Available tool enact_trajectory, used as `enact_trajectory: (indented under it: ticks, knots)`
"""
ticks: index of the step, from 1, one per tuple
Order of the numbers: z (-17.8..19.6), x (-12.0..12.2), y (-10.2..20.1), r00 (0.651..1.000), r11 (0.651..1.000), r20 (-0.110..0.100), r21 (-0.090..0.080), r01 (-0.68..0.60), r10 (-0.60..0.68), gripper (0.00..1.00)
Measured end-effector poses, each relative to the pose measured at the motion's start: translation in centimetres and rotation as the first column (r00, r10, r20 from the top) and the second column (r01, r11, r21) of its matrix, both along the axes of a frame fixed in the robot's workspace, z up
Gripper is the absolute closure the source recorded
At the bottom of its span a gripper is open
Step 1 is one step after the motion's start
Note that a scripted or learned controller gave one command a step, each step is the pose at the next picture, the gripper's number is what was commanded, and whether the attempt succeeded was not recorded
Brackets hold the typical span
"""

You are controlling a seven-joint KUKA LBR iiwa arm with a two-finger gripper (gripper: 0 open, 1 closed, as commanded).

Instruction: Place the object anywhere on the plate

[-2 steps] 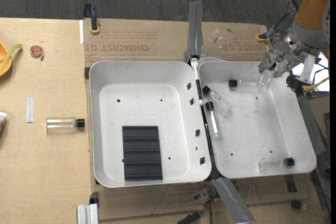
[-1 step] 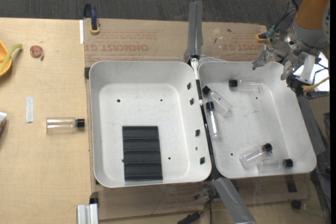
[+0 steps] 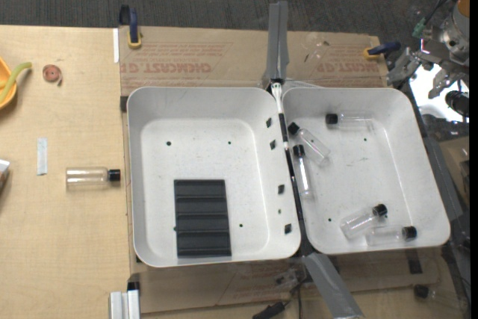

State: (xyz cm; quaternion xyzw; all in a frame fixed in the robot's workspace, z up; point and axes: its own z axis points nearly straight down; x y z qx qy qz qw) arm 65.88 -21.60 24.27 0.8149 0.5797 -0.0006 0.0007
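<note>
Right bin (image 3: 418,160): five clear vials (image 3: 364,220). Black plate (image 3: 202,218) in the left bin. Gripper (image 3: 448,37) beyond its far-right corner; state indiscernible.

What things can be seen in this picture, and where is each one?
Bins: 2, white, side by side; left bin, right bin.
Ridged plate: 1, black, lower middle of the left bin.
Vials: 5, clear with black caps, in the right bin: one at the top, two by its left wall, two at the lower right.
Bottle: 1, clear with black cap, lying on the wooden bench left of the bins.
Clamps: 2, at the cardboard's far edge.
Robot arm: 1, upper right, outside the bins.
</note>
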Motion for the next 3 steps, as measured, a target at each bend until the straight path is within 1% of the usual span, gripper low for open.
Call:
enact_trajectory:
  ticks: [1, 2, 3]
  knots:
    - [19.52, 0.06, 0.17, 1.000, 1.000, -0.001, 0.000, -0.029, 0.029, 0.00]
    - [19.72, 0.06, 0.13, 0.997, 0.997, -0.002, 0.000, 0.082, -0.082, 0.00]
    - [19.76, 0.04, 0.05, 0.978, 0.978, -0.002, 0.000, 0.208, -0.208, 0.00]
